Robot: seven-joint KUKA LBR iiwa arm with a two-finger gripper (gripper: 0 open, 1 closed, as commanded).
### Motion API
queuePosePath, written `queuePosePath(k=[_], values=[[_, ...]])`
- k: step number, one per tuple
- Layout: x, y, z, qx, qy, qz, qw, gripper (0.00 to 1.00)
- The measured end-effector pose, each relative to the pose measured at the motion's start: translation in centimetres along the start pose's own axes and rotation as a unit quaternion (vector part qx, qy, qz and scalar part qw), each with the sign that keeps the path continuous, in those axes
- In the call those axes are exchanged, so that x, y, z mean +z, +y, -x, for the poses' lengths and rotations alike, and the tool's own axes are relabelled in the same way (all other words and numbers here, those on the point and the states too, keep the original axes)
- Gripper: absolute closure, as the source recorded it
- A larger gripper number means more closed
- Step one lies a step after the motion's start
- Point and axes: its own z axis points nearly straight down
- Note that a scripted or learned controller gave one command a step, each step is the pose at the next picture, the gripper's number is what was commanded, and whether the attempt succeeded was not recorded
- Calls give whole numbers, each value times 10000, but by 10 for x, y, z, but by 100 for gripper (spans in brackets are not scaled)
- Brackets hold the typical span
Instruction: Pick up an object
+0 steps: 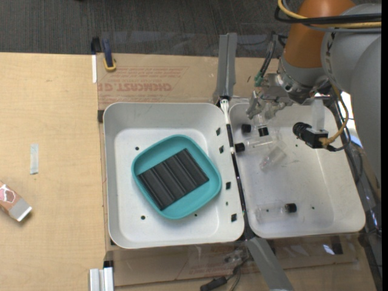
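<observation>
Nothing's lifted yet: I've got the gripper (262,115) low in the right bin (339,217), can't tell its grip.

Two white bins sat side by side on a tan surface (48,114), hemmed in by cardboard and clutter.

The left bin (118,223) and the right bin (339,217) met along a grey divider bar (228,65) that ran up past their far edges. Behind them lay a flattened cardboard sheet (151,80) with red lettering printed upside down. A blue-and-yellow clamp (107,56) stood near the cardboard's far left corner. Well to the left of the bins, a small grey strip (34,159) rested on the surface, and a red-and-white packet (12,202) lay at the edge nearer the camera. Dark carpet (182,11) stretched beyond the surface.
</observation>
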Motion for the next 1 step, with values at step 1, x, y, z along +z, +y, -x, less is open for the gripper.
queuePosePath(k=[1], values=[[-37,9,-12,66,-2,2,10000,100]])
